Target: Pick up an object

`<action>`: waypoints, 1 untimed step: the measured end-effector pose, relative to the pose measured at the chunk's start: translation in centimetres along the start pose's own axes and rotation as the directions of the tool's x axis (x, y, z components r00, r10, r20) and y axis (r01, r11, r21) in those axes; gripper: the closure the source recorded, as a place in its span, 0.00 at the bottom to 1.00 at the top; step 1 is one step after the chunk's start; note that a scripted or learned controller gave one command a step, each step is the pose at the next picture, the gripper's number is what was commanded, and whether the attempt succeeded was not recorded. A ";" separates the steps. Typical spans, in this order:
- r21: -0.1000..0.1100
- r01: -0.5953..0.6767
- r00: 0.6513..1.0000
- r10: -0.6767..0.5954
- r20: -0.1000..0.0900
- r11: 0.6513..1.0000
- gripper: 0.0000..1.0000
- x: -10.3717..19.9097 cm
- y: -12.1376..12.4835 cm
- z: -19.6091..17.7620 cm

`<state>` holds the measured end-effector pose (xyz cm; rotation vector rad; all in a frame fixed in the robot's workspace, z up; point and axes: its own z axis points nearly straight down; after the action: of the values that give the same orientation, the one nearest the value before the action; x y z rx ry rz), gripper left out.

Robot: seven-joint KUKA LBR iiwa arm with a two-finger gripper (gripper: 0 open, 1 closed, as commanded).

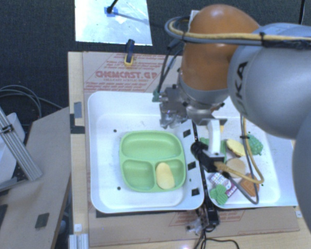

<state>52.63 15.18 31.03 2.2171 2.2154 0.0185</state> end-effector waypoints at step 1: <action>0.025 -0.004 1.000 0.003 0.007 1.000 1.00 -4.6 -4.1 11.0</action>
<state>48.69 10.67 19.92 2.2302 2.2208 -0.0167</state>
